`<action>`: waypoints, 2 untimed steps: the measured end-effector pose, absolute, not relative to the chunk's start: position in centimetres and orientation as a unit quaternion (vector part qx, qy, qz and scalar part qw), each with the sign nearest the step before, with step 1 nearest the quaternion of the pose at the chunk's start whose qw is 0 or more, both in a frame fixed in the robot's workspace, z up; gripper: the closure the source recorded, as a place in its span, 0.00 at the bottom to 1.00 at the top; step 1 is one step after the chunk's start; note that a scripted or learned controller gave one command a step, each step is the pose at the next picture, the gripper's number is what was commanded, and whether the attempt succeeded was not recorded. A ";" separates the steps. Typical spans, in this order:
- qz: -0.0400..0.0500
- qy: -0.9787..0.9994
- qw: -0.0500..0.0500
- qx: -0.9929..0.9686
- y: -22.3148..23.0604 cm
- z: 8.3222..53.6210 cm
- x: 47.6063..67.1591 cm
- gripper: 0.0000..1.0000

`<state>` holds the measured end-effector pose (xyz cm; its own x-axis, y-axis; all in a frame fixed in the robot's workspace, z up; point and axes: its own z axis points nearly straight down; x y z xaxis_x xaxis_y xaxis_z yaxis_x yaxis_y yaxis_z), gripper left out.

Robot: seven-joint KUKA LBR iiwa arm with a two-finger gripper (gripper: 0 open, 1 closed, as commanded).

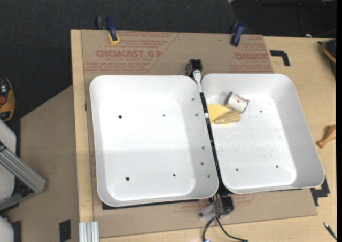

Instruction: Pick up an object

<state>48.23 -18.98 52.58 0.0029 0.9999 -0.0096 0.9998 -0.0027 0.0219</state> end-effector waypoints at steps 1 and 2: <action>-0.003 0.709 -0.006 0.705 -13.3 39.6 47.9 0.00; 0.001 0.708 0.003 0.707 -13.7 41.4 48.0 1.00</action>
<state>48.03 -13.68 41.42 -0.0014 1.0000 -0.0025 1.0000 0.0014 0.0058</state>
